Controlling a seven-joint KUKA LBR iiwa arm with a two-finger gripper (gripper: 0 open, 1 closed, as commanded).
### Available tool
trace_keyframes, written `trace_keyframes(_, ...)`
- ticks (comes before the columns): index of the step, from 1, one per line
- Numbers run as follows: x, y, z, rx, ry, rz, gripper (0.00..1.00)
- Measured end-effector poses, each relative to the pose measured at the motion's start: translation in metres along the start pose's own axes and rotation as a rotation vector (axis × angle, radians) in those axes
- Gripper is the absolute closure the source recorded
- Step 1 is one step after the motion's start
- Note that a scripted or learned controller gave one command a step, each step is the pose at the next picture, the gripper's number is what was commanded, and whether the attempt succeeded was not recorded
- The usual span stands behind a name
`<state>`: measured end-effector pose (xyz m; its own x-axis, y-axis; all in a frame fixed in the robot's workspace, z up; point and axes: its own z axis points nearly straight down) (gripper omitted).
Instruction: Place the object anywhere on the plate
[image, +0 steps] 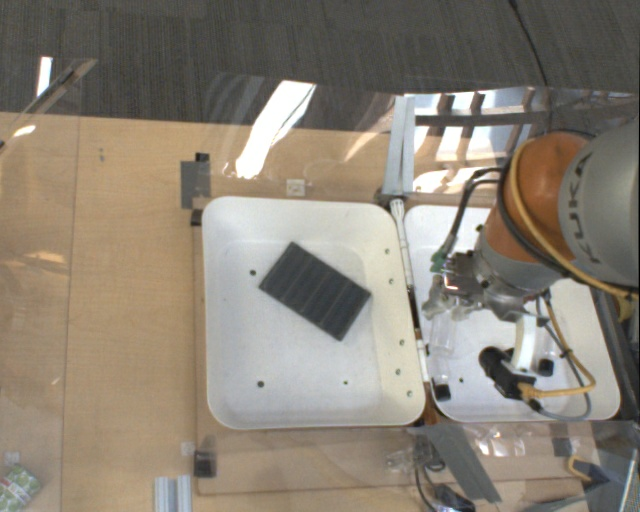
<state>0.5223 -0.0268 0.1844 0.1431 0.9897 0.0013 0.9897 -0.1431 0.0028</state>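
Robot arm (560, 210) over the right bin (600, 400) on a table (110, 300)
A dark ribbed plate (315, 290) lies tilted in the left bin (300, 405); the hand (445, 325) hangs by the right bin's left wall, its grip impossible to tell

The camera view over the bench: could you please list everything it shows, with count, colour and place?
Bins: two, white, side by side on the bench; left bin, right bin.
Plate: one, dark grey, ribbed, lying flat at a slant in the left bin.
Bench: one, light wood, beneath both bins.
Arm: one, grey with an orange band, over the right bin.
Tool: one, hanging over the right bin's left part; what it may hold is unclear.
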Motion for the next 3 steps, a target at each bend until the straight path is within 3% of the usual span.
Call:
trace_keyframes(1, -0.0005, 0.0001, -0.0001, 0.0, 0.0, 0.001, 0.0)
trace_keyframes(3, -0.0005, 0.0001, -0.0001, 0.0, 0.0, 0.001, 0.0)
